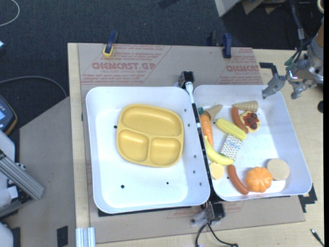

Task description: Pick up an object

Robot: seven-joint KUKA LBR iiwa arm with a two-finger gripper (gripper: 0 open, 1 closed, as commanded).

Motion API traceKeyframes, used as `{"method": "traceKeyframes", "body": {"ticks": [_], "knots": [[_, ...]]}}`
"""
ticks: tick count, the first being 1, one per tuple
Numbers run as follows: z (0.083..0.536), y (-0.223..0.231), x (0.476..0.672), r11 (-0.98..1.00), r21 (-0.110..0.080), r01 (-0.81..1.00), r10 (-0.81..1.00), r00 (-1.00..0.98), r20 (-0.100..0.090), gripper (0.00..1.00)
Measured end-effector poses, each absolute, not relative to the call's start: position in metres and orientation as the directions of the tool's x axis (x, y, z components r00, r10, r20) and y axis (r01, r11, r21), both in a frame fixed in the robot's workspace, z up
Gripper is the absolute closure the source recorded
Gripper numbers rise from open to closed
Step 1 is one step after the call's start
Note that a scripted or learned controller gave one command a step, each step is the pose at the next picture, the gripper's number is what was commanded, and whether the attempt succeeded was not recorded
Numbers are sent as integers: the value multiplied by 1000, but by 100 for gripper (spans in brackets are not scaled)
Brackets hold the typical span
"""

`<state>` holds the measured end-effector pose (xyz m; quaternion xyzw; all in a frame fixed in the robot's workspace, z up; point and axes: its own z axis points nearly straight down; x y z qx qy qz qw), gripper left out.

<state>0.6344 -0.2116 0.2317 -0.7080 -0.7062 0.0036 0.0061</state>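
Pincer (284, 86): fingers look spread, nothing in them, though it is small and blurry | toy food (234, 145): lying in right bin (295, 143) | task: nothing picked yet, grab left to do

The arm (314, 60) is cut off by the right edge, and the pincer (284, 84) is too blurred to read.

A yellow divided plate (150, 135) is lying in my left bin (97, 138). Two clamps, yellow (109, 46) and blue (226, 44), are gripping the board.
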Motion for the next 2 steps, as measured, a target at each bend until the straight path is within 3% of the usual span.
{"method": "traceKeyframes", "body": {"ticks": [1, 2], "knots": [[240, -211, 637, 0, 0, 1000, 1000, 0, 0, 0], [176, -211, 634, 0, -6, 1000, 1000, 0, 2, 0]]}}
